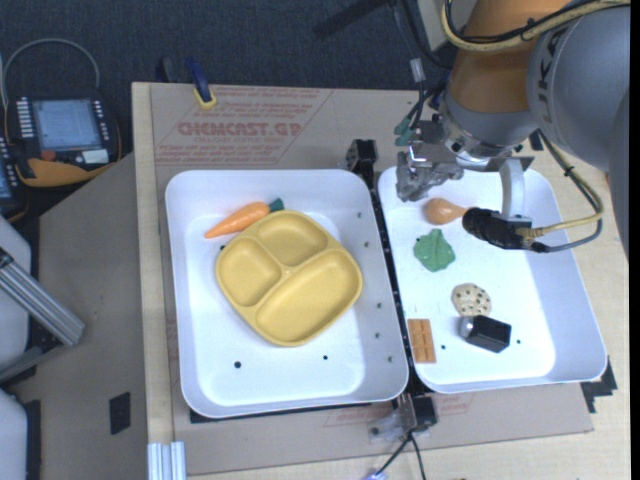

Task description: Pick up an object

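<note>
R bin: peach-coloured egg-shaped item (441, 210) near top; green leafy piece (435, 250) just below; speckled cookie (470, 297); black block (489, 333); orange wafer (421, 339) at L edge. L bin: carrot (238, 219) touching yellow divided plate (289, 277).

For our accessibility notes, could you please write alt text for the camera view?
A grey and orange robot arm's gripper hangs over the right bin, beside a small orange piece, with a green piece, cookie, black block and orange bar below. The left bin holds a yellow divided plate and a toy carrot.
</note>
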Available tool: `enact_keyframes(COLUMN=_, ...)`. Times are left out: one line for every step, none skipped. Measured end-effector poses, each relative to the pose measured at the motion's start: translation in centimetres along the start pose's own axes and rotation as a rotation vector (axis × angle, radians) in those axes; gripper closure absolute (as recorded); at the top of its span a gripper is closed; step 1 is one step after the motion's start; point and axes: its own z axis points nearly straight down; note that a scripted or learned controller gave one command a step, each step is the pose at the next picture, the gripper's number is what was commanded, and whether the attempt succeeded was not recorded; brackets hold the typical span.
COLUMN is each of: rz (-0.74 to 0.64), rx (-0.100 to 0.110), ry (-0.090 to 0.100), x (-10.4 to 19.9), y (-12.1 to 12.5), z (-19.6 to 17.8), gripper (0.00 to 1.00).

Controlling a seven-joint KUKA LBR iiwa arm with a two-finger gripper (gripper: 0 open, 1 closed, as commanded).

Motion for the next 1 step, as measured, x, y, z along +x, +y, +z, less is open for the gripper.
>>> enact_keyframes(rz=0.0, rx=-0.001, ry=0.0, x=5.04, y=1.74, z=0.32, gripper=1.0)
